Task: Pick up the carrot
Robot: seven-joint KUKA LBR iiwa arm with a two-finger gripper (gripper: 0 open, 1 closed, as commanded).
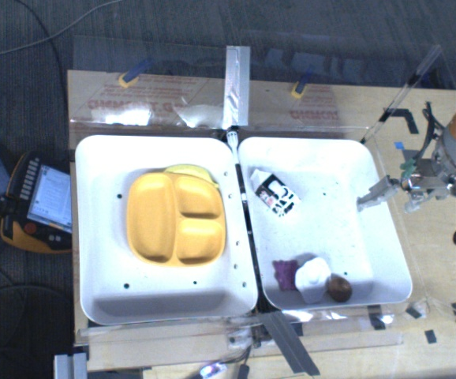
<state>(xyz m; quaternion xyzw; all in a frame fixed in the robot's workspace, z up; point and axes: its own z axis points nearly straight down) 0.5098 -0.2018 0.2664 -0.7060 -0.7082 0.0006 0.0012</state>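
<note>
We see our pincer [374, 195] as a slim pale-grey metal piece tapering to a dull point, too small for us to make out more of its build. Behind it sits a cluttered wrist block of grey metal with small teal-green fittings, a blue tag just above, and thin dark cables and a black bracket rising over it. Farther back from the pincer, a sliver of orange shows against a grey body.
</note>
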